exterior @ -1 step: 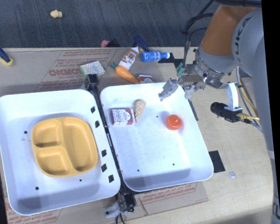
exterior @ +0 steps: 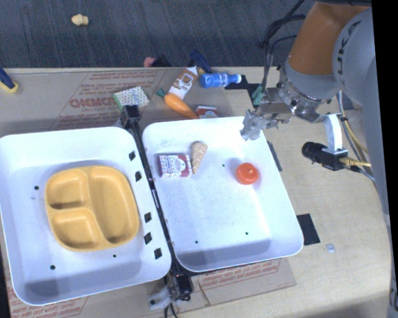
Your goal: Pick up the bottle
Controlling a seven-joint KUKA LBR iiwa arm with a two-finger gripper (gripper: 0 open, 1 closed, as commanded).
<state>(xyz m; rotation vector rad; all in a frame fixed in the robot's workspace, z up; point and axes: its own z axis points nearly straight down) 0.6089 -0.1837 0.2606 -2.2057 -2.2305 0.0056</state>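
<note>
Nothing is being lifted yet, operator. Your bottle (exterior: 220, 80), blue and lying on its side, is sitting on the bench behind the right bin (exterior: 287, 213), outside it. Your gripper (exterior: 252, 127) is hovering over that bin's far right corner, near the bottle but not touching it; its grip I cannot tell. You are seeing a carrot (exterior: 179, 104) beside the bottle, a red ball (exterior: 247, 173) in the bin. Reaching and grasping are remaining.

Arm (exterior: 345, 45): grey w/ orange band, enters from right, bent down toward right bin (exterior: 274, 231), wrist over its far right corner. Gripper (exterior: 252, 128): tips at that corner's rim, nothing seen btwn them; finger state not discernible.
</note>
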